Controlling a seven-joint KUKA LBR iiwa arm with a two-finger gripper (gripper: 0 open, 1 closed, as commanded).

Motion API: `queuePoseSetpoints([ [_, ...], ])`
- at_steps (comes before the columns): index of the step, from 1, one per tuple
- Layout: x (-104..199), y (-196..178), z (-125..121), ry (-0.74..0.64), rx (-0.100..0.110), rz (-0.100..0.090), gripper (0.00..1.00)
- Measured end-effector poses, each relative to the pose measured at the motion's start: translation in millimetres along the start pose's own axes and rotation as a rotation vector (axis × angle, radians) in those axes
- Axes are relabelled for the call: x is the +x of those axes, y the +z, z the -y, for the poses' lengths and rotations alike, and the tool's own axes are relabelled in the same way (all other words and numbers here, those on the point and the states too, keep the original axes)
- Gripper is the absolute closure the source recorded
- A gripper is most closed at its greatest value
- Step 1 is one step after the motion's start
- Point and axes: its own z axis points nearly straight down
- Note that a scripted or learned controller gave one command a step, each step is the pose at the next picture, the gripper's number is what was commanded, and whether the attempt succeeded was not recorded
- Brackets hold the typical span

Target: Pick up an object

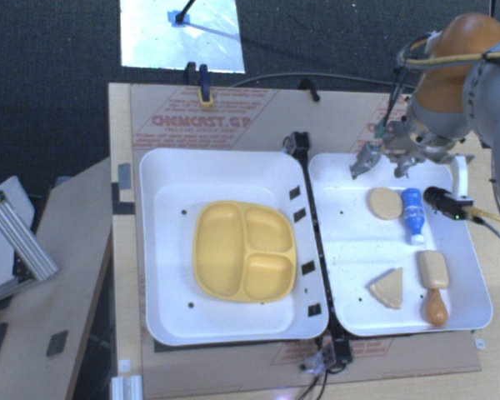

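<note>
Overhead, the pincer [382, 163] hangs above the far edge of the right bin [342, 307], its two fingers spread apart with nothing between them. Below it in that bin lie a round tan biscuit [385, 203] touching a small blue bottle [412, 215], a tan wedge [388, 288] near the front, and beside it what may be a wooden brush [434, 283], though its shape is hard to make out. All of these rest apart from the fingers. The left bin [167, 223] holds a yellow divided plate [243, 251] lying flat. Both bins sit side by side on the counter [142, 115].
</note>
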Motion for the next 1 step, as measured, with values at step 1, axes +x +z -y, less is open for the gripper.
queuePoseSetpoints([
  [1,0.1,-7.9,-3.0,-0.002,-0.013,0.002,0.00],
])
